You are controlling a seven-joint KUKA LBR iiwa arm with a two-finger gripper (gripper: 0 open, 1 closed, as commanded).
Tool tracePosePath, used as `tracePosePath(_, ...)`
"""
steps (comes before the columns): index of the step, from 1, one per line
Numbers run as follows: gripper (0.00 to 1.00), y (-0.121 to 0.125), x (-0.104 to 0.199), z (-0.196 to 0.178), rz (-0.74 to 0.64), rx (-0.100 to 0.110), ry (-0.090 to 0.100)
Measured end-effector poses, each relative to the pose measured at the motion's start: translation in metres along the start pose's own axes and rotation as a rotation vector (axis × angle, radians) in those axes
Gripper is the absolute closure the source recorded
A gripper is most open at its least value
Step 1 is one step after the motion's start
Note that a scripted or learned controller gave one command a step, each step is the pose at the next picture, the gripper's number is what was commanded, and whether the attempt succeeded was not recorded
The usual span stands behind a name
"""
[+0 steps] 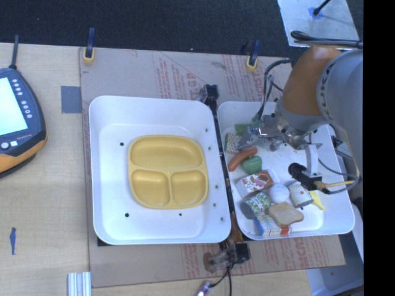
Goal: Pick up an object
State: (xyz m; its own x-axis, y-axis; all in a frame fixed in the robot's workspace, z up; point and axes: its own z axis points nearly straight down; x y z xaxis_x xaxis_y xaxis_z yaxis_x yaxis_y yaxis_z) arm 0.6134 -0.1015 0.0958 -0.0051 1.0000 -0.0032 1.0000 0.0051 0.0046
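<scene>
Grey arm (321,85) over right bin (333,224) of small toys, claw (276,132) state unclear

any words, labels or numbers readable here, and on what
Nothing reads clearly.
Brown cardboard sheet under the bins: rows of red print, too blurred to read.
Small colourful printed packet in the right white bin: markings too small.
Orange-edged handheld pendant at left: screen and buttons illegible.

Two bins side by side on the bench (55,227). In the left bin (105,221), a divided plate (166,170) near the middle. In the right bin (336,226), a heap of small items: a toy carrot (241,158) toward the dividing edge, a ball (279,193) nearer centre, a bread slice (285,214) in front. Far left on the bench, a control pendant (18,119).
</scene>
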Motion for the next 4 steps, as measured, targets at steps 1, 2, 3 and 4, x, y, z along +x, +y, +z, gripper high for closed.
tracePosePath(1, 0.0, 0.045, 0.004, 0.0, 0.002, 0.001, 0.002)
tracePosePath(2, 0.0, 0.001, 0.001, 0.0, -0.001, -0.002, 0.001)
tracePosePath(3, 0.0, 0.045, -0.008, 0.0, 0.0, 0.002, 0.004)
tracePosePath(4, 0.0, -0.011, -0.003, 0.0, -0.001, -0.001, 0.0)
